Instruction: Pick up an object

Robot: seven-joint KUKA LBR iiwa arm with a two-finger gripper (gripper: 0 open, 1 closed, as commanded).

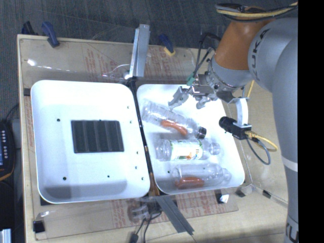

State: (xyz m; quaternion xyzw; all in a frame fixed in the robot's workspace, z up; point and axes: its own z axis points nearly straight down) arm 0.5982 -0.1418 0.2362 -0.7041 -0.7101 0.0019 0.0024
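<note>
White plastic forms both bins on the bench [253,196], which sit side by side, divided by a metal rail. We note the left bin [50,135] carries a dark ribbed rectangular panel [97,136] set in its floor. The right bin [230,156] contains three clear plastic bottles lying on their sides. The upper bottle [169,119] lies on a slant, has a dark cap at its lower right end, and shows an orange patch inside. The middle bottle [185,150] carries a white label with green and orange print and lies just below the upper one, close to or touching it. The lower bottle [200,176] rests near the front wall of the bin and shows an orange-red patch along its underside.

We observe the grey arm [273,44] with its orange band entering from the right, and the gripper [190,98] hanging over the rear portion of the right bin, above and just beside the upper bottle's far end. Its two fingers [177,96] stand spread apart with nothing between them. We cannot tell whether the fingertips touch the bin floor. Blue clamps [50,33] grip the rear edge of the bench.
</note>
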